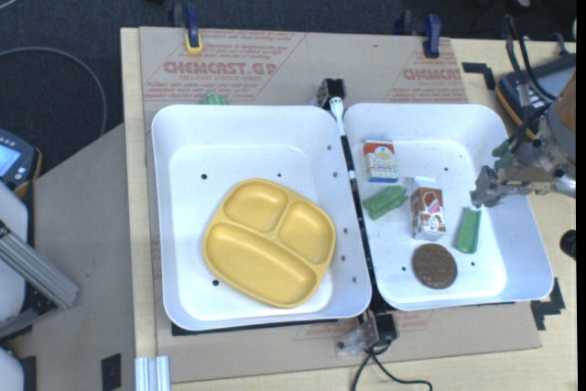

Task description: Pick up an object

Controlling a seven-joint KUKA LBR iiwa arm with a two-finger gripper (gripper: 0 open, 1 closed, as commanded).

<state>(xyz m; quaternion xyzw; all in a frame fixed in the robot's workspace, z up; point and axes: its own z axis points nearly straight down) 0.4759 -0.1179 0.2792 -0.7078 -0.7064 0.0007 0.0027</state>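
The right bin [403, 116] holds several small items. A white and orange carton [380, 161] lies near its back. A flat green piece [385, 201] rests left of a red and brown carton [428, 211]. At the front lies a round brown disc [434, 266], with a green cylinder [468, 230] to its right. My gripper [490, 190] hangs over the bin's right side, just above and behind the green cylinder. I see nothing held in it.
The left bin [174, 197] holds a yellow divided tray [268, 240]. A black bar [346, 162] runs along the seam between the bins. Blue clamps [191, 21] [431, 29] grip the board's far edge. Cables and grey hardware [536, 96] crowd the right side.
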